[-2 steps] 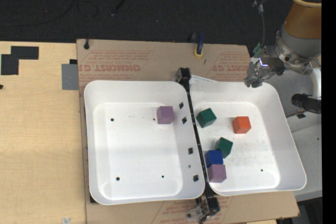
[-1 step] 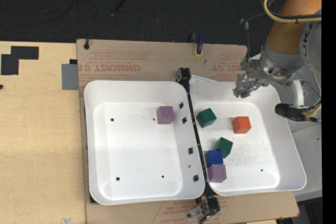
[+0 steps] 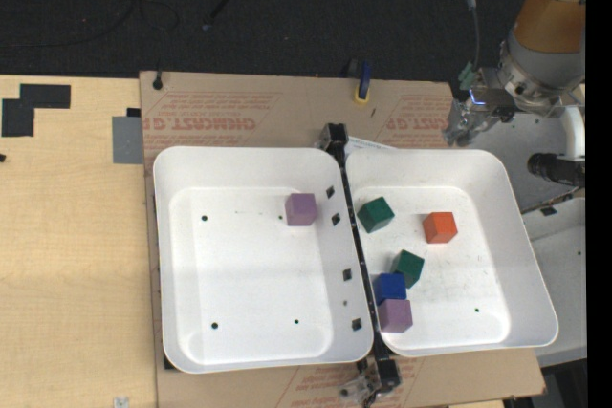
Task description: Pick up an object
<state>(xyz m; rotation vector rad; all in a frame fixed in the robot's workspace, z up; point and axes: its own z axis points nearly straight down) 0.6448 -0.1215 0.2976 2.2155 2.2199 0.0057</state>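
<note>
Six small blocks are on offer, split between the two white bins. The left bin (image 3: 182,205) has a single light purple block (image 3: 300,208) near its upper right corner, with bare white floor all round it except toward the divider. The right bin (image 3: 516,234) holds the rest: a dark green block (image 3: 375,214) up near the divider, an orange block (image 3: 440,226) off to its right and standing apart from the others, and a tight group lower down, where a second green block (image 3: 409,267), a blue block (image 3: 389,286) and another purple block (image 3: 395,314) sit touching or nearly so, close against the bin's inner wall. That cluster is crowded; the orange block has free room on every side.

A black clip strip (image 3: 346,234) runs along the seam where the bins meet. The bins lie on a sheet of brown cardboard (image 3: 239,115) on the pale wooden tabletop (image 3: 67,244).

The arm (image 3: 550,14) stands at the upper right, grey with its orange band, tilted down toward the bench. Its end effector (image 3: 469,121) hovers just beyond the right bin's far rim, above the cardboard and clear of all the blocks, with nothing in it. Whether its fingers are spread or closed I cannot tell from here.
</note>
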